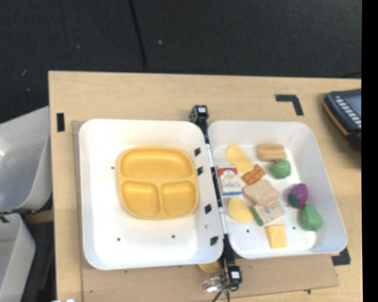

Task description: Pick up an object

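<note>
Two white bins sit side by side on a wooden bench (pixel 176 96). The left bin (pixel 101 231) holds a yellow divided tray (pixel 157 182). The right bin (pixel 315 162) holds small food items: a bread roll (pixel 271 151), a small red-and-white carton (pixel 229 180), a bread slice (pixel 261 193), a purple piece (pixel 297 195), two green pieces (pixel 280 168), and a yellow cheese wedge (pixel 276 236). A dark handheld device (pixel 344 111) lies at the bench's right edge.

Pale wood bench (pixel 176 96) on dark speckled floor (pixel 176 24); white plastic containers (pixel 16 162) at left.
</note>
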Controlling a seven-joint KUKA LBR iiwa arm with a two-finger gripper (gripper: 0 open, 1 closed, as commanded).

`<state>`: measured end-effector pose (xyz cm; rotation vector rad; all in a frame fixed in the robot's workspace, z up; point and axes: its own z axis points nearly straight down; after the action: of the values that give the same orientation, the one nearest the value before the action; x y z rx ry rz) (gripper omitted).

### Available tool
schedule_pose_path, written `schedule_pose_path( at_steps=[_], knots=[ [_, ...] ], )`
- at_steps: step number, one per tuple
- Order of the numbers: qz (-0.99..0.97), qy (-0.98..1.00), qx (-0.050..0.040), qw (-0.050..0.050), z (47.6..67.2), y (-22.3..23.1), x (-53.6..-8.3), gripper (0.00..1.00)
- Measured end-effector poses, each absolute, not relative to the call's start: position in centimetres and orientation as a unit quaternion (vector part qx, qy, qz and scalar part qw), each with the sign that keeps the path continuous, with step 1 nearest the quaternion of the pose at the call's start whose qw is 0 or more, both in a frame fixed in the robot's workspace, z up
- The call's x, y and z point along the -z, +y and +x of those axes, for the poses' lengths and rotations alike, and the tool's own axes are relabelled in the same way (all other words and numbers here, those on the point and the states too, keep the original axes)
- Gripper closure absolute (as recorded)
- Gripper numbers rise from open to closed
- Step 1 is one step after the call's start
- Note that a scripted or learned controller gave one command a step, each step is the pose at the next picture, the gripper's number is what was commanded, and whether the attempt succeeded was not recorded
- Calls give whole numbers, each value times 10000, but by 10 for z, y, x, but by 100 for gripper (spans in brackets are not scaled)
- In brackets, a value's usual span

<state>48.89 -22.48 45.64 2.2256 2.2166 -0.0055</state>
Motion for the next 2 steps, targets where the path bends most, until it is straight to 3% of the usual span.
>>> schedule_pose_path(
  at_steps=[2],
  knots=[
    [7084,7059,9,5,490,-229,-412,100]
  ],
)
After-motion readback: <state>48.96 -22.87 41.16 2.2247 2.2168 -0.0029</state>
